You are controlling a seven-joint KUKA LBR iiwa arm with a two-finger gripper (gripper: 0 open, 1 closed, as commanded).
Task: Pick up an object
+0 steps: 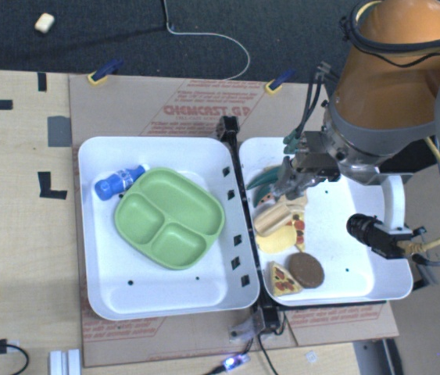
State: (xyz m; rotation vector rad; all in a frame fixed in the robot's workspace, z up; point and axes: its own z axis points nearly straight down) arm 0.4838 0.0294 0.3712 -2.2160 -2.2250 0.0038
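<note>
A tan hot dog (pixel 273 218) lies in the right bin (pixel 360 287), just above a yellow piece (pixel 276 241), brown cookie (pixel 306 270) and pizza slice (pixel 283 280).

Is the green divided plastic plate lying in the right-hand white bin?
No, the green divided plastic plate lies in the left white bin.

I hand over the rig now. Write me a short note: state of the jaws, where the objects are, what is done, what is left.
Gripper: low over the right bin, above the toy food pile; whether it is open or shut cannot be seen.
Right bin: hot dog, yellow piece, brown cookie, pizza slice.
Left bin: green divided plate, blue bottle.
Done: no object visibly lifted.
Left: grasp one object and raise it.
</note>
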